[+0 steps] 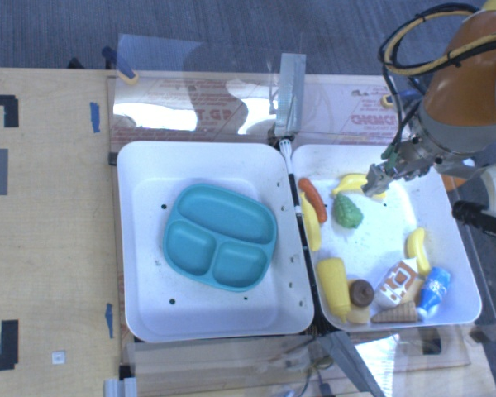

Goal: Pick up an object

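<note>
Camera view: fingers (375, 182) touch yellow toy (349, 184) in right bin (467, 259).

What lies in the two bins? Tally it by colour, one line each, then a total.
Yellow pieces: 4
Red piece: 1
Green piece: 1
Brown piece: 1
Blue piece: 1
White-and-orange carton: 1
Tan piece: 1
Teal plate: 1
Total: 11
</note>
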Robot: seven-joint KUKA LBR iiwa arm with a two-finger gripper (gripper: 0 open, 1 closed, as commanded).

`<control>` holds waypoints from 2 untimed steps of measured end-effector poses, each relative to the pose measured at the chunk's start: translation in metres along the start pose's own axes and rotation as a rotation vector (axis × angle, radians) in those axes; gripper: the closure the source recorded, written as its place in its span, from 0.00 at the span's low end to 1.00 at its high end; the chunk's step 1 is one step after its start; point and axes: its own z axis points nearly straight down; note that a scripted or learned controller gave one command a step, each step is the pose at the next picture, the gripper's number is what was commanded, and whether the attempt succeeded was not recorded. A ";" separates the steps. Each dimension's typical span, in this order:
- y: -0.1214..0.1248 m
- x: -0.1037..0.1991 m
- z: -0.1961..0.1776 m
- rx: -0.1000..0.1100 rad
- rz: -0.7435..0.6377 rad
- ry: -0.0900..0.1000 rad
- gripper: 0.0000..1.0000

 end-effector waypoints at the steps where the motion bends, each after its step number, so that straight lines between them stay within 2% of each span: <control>1: -0.025 0.059 0.060 0.008 -0.110 0.006 1.00; 2: -0.024 0.058 0.058 0.005 -0.109 0.005 0.00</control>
